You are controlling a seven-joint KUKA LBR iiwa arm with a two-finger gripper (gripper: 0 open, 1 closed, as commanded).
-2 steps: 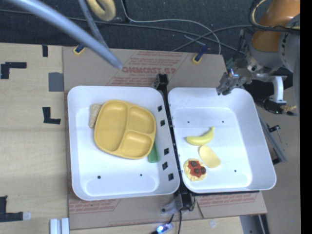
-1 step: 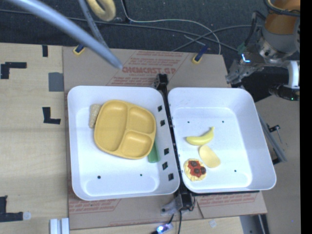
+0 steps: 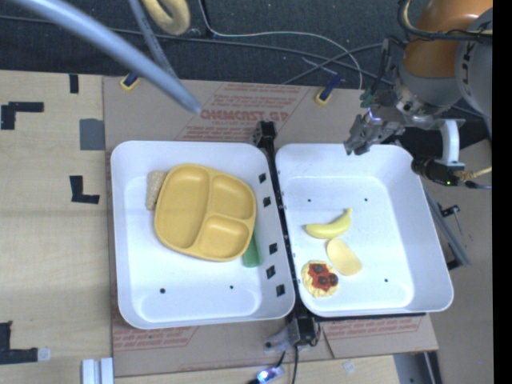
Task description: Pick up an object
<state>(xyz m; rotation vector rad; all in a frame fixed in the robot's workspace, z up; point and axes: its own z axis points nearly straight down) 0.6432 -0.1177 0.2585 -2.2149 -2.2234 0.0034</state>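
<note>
In the right bin (image 3: 400, 182) lie a yellow banana (image 3: 329, 226), a pale yellow chip-like slice (image 3: 343, 257) and a small pizza piece with red topping (image 3: 320, 278). My gripper (image 3: 362, 138) hangs over the bin's far rim, well above and beyond the banana, with nothing seen between its fingers. The left bin (image 3: 136, 214) holds a yellow divided plate (image 3: 205, 212). A tan bread-like piece (image 3: 154, 189) peeks out at the plate's left, and a green item (image 3: 252, 252) shows at its lower right edge.
A black clamp strip (image 3: 276, 214) runs between the two bins. The grey arm with its orange band (image 3: 444, 22) fills the upper right. Cables (image 3: 336, 54) trail across the cardboard behind the bins. A grey pole (image 3: 104, 30) crosses the upper left.
</note>
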